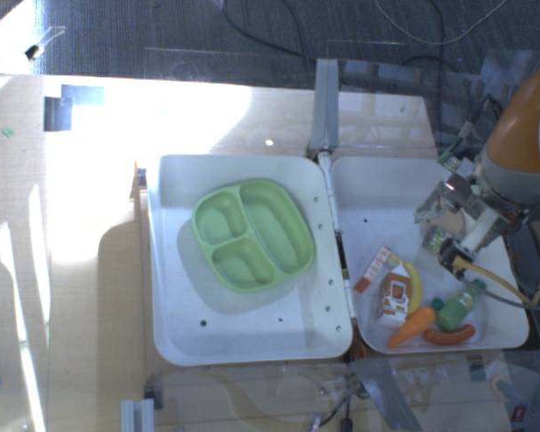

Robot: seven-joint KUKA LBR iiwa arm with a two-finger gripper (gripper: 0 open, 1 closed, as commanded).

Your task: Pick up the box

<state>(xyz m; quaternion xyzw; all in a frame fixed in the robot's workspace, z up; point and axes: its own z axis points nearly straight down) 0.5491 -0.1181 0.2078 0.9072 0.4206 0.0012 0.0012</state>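
Note:
The box (391, 292) is a small red, white and orange carton lying flat in the right bin (378, 196), near its front left. My gripper (447, 230) hangs over the right side of the same bin, up and to the right of the box and apart from it. Nothing shows in its grasp. The orange band of the arm (522, 124) rises behind it at the right edge of the view.
A banana (418, 282) lies against the box's right side, and a carrot (412, 325) lies just in front of it. A green bottle (455, 309) and a red sausage (451, 335) sit at the front right. The left bin (175, 322) holds a green divided plate (253, 233).

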